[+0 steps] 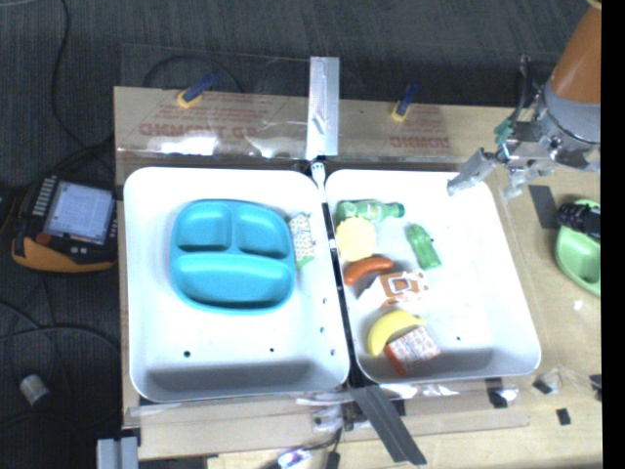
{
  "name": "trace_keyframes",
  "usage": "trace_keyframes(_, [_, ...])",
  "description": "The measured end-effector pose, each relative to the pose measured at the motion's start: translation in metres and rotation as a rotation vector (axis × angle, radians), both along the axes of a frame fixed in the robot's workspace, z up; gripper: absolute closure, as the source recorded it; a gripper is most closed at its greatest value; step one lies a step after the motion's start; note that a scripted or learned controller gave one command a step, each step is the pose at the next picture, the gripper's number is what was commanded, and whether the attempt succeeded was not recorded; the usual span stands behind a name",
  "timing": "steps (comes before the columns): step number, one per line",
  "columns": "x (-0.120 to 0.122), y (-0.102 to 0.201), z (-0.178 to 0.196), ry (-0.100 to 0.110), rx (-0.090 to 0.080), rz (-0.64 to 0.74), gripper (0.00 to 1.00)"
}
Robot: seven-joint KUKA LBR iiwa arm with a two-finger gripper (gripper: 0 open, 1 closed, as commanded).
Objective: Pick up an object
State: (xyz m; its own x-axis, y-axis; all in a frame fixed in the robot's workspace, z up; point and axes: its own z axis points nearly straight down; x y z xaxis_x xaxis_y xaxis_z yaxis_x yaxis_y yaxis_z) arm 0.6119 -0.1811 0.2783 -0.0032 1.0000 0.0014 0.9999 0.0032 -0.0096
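Pincer (485,169) hovers over right bin's (508,262) top-right corner, fingers apart, holding nothing. Nearest pick, small green bottle (423,246), lies down-left of it on the bin floor, long axis running toward the pincer.

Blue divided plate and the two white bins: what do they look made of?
Blue divided plate: likely molded plastic, semi-gloss; uniform colour, rounded compartment ridges, soft highlights. White bins, left bin and right bin: probably thin formed plastic, smooth and slightly glossy, with rounded corners and rolled rims. Neither material is certain from above.
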Motion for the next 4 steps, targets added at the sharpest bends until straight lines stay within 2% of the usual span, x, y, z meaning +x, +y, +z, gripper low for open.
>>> trace_keyframes(1, [0.001, 0.016, -0.182, -0.001, 0.001, 0.084, 0.00])
trace_keyframes(2, [-0.002, 0.015, -0.190, -0.017, -0.005, 0.212, 0.00])
trace_keyframes(3, [-0.002, 0.017, -0.184, -0.012, 0.000, 0.213, 1.00])
trace_keyframes(4, [0.056, 0.034, -0.062, -0.001, -0.003, 0.090, 1.00])
